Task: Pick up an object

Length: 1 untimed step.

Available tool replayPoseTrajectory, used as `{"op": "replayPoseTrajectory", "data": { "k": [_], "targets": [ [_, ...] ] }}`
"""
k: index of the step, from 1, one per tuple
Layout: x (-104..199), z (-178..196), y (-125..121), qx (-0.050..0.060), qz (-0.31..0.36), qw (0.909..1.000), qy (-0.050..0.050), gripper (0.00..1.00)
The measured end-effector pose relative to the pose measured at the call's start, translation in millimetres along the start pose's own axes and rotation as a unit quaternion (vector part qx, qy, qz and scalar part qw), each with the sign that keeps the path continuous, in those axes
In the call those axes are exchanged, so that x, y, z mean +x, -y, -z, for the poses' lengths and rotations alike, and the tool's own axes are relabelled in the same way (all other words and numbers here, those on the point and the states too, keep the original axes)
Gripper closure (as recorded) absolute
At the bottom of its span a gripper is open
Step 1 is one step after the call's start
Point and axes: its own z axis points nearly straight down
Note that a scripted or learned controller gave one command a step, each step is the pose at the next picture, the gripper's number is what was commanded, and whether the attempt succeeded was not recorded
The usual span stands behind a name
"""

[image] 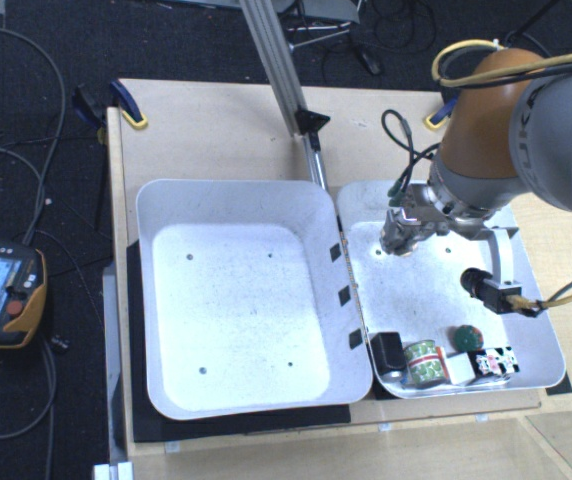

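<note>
At the bottom right of the frame, I see a few small things bunched in the near corner of the right white plastic bin (526,298). There is a small black block (387,351), a round can with a green and white label (424,363), a little dark green ball (465,338) and a small box with black and white squares (494,363). They sit side by side, touching or almost touching.

I think they are all light. The can looks hard and smooth, so it may slip or roll. The ball could roll away too. I would go for the black block. It looks stiff, its sides look flat, and its left side is free. The bin wall is very close, so that could get in the way.

The left white plastic bin (166,268) sits next to it on the tan wooden counter (216,118).

Farther back, in the upper right, the gripper (398,240) hangs over the far part of the right bin, well apart from the things. It holds nothing that I can see. I cannot tell if it is spread or pressed together.
</note>
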Motion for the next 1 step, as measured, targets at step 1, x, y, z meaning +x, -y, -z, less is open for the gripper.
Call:
{"op": "replayPoseTrajectory", "data": {
  "k": [1],
  "targets": [
    [48.9, -5.0, -13.8, 0.000, 0.000, 1.0000, 0.000, 1.00]
  ]
}}
